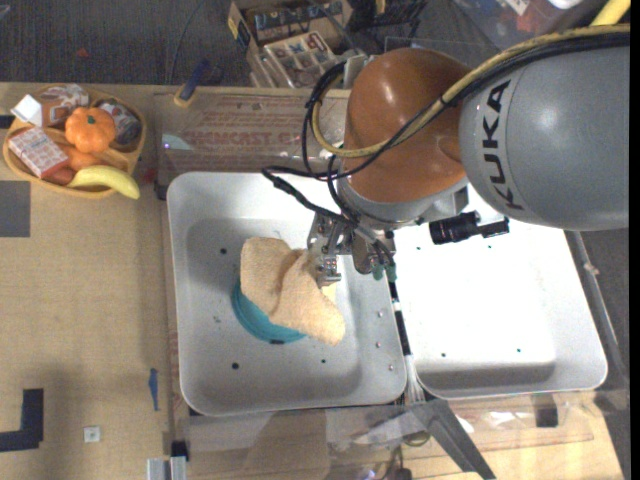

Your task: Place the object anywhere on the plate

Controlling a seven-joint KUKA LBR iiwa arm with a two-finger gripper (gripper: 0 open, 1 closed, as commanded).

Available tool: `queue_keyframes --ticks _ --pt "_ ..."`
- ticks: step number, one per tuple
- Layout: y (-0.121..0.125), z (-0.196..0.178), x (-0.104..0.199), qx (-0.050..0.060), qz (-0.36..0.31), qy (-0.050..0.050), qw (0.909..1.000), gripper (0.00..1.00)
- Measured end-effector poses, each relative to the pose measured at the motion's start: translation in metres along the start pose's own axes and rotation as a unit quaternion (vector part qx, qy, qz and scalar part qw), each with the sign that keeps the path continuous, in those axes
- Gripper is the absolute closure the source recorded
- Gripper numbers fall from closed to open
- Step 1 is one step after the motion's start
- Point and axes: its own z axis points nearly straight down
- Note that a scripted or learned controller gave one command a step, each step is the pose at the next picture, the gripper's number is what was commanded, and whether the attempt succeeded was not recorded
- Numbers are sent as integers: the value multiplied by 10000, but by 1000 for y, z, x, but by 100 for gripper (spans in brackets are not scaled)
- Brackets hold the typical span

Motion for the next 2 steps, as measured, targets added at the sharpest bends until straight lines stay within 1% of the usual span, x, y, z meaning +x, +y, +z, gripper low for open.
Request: queue_keyframes --ticks 1,2 --pt "39 0 33 2 -7 4 10000 100" --pt "39 0 33 0 -5 0 10000 0"
